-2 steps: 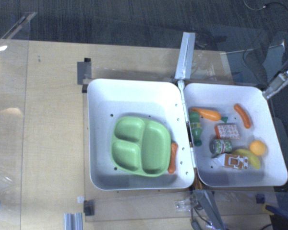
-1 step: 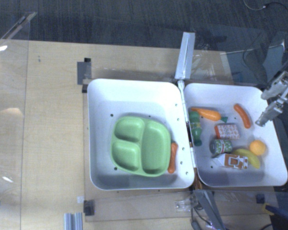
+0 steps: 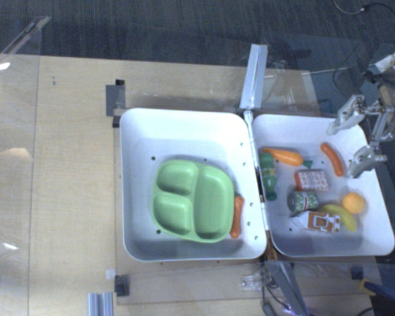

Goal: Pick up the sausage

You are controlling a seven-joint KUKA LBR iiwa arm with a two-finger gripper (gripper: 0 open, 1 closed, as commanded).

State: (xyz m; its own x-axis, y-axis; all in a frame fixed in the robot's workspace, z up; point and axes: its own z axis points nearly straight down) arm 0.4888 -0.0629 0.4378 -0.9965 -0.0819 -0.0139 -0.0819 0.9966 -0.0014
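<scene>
camera view: the gripper (image 3: 357,139) is hovering at the right edge of the right bin (image 3: 382,232), its fingers spread apart and gripping nothing. the sausage (image 3: 332,158) is lying in the right bin, near its back right corner, between the two fingers and just left of the lower one. a green tray (image 3: 192,201) is sitting in the left bin (image 3: 178,125). a carrot (image 3: 284,156) is lying left of the sausage.

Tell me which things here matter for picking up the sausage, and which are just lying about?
For the job:
sausage, right bin
claw, beside it

Lying about:
green tray
carrot
orange
banana
can
</scene>
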